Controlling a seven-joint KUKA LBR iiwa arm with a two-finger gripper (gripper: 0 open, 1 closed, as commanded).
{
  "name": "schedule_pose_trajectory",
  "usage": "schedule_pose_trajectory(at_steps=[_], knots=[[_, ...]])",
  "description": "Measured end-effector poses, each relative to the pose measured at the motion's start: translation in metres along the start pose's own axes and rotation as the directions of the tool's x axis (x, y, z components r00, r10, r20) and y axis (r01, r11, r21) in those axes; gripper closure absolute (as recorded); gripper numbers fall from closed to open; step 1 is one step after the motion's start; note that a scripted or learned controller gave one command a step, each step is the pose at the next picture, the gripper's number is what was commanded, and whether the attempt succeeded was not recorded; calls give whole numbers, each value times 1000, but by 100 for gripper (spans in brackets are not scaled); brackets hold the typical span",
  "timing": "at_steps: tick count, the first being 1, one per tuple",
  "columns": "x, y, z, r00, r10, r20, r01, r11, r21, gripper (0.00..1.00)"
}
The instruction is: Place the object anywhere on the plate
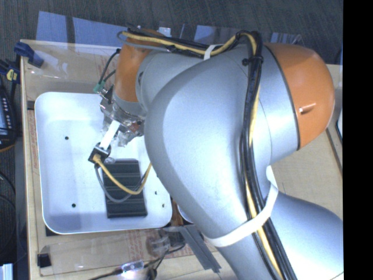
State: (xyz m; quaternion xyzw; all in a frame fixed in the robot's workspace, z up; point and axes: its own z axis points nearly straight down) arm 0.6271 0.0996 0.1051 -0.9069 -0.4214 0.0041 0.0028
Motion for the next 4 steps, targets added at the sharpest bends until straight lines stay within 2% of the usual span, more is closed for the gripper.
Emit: schedule_pose_trajectory(at_steps=[1,2,3,4], knots=[[53,-21,13,946,323,-8,-323,946,-7,100],[-38,-27,-86,883,469,-4,-469,883,-4,100],[11,5,1,787,617,-5,-617,787,-3,100],[53,-36,-111,815,580,-11,-580,815,-3,100]])
